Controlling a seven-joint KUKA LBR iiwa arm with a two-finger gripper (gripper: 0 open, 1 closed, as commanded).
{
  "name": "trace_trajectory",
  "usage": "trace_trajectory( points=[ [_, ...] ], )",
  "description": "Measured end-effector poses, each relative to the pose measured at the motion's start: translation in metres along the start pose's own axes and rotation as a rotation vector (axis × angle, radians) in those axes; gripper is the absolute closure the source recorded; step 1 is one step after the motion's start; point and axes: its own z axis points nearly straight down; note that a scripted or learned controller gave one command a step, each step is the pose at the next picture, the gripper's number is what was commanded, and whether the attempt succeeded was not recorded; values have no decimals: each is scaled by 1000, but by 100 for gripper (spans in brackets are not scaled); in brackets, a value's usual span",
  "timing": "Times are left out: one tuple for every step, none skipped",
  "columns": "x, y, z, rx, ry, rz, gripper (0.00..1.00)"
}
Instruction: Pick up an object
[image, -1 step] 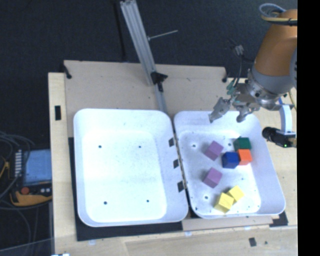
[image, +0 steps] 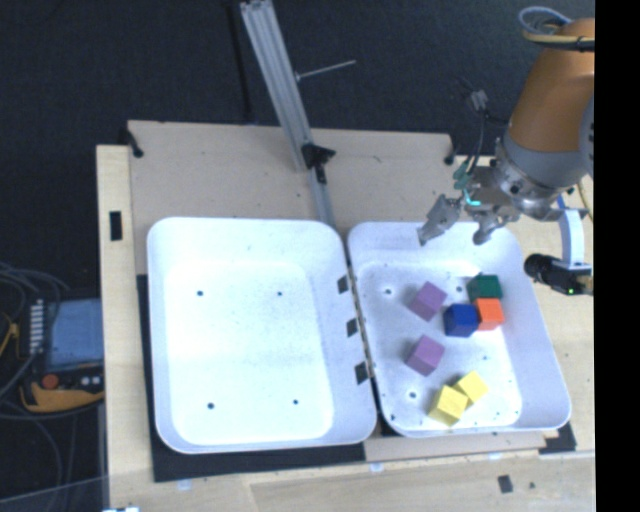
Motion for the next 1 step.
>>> trace_trajectory(
  points=[
    [0,2,42,4,-1,2,0]
  ],
)
